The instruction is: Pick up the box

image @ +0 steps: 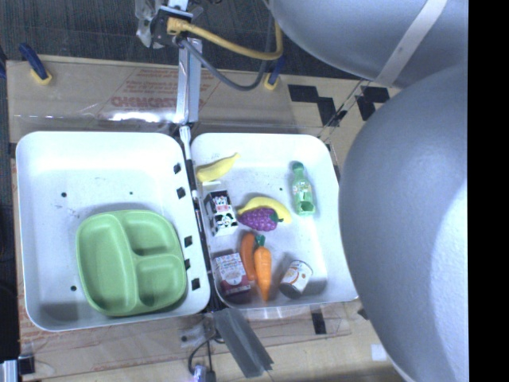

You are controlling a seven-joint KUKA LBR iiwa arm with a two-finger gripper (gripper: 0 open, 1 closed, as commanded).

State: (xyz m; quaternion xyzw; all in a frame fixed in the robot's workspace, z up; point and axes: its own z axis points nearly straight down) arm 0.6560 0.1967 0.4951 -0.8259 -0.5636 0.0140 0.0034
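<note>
Can't tell if the fingers are open or closed from here. The box [221, 212] is small, cardboard-looking, printed black and white, and sits in the right bin [318, 153] tight against the dividing wall, touching the knobbly purple grapes [258, 220]. My worry is clipping that wall or dragging the grapes, or grabbing the dark red carton [231, 274] beside the smooth carrot [262, 266] instead.

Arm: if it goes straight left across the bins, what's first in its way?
Likely the green bottle in the right bin, nearest the arm's edge; but the arm looks high above it and might pass over. Depth is unclear.
</note>
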